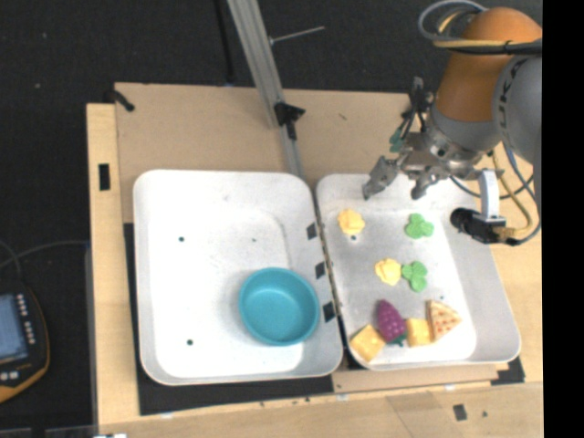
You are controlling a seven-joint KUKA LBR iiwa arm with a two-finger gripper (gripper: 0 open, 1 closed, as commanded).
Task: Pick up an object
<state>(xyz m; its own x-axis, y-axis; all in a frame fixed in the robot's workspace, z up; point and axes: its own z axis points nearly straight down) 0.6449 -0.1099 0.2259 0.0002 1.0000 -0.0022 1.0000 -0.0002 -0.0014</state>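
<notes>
The step in hand appears to be selection and approach: no toy is yet between the fingers.

Nearest the camera, at the front edge of the right bin (474,340), a tight cluster lies: a yellow block (367,343), a purple grape bunch (391,320), a small yellow piece (418,332) and a pizza slice (443,318). These touch or nearly touch one another, so a descent here risks catching two items or nudging a neighbour against the bin wall.

Further back, a yellow shell-shaped toy (389,271) lies just beside a green toy (416,275); the same crowding applies.

Beyond these, a second green toy (419,227) and a yellow toy (350,222) lie apart from each other with bare floor around them. Either is judged the better target. The yellow one sits near the divider between the bins, which may obstruct one finger.

At the far end of the bin, the gripper (401,179) hangs with its fingers spread wide and nothing held.

The left bin (182,208) contains a blue bowl (276,305), clear of the working area. A slanted metal pole (260,57) stands behind the bins.
</notes>
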